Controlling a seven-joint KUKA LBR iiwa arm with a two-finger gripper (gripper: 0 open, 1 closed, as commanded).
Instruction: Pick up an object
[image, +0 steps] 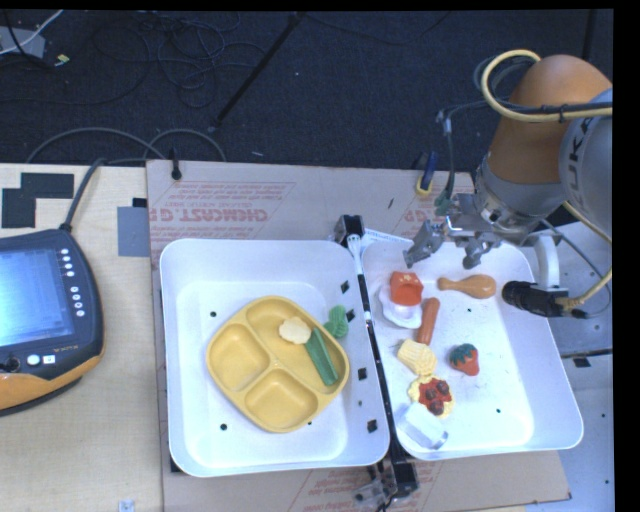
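Camera view looks down at a slant on the bench (110, 215) with two white bins side by side. The left bin (190, 400) holds a yellow divided plate (250, 385); on it lie a pale slice (294, 331) and a green bean pod (322, 358), and a small green piece (338, 321) sits at the plate's upper right rim.

The right bin (530, 400) holds the toy food. A red tomato-like piece (405, 288) rests on a white disc (402, 314), with an orange sausage (428, 320) just beside it to the right. A tan drumstick (468, 286) lies nearer the far wall. Below the sausage are a yellow corn piece (417, 356), a strawberry (463, 358) and a pizza slice (433, 396), the last touching a white block (425, 430).

The grey arm with its orange band reaches in from the right. Its gripper (452, 246) hangs over the far part of the right bin, above and between the tomato piece and the drumstick. Its fingers seem spread apart with nothing between them, though the dark metal is hard to read against the shadow.

A handheld screen unit (40, 300) rests on the bench at the left.
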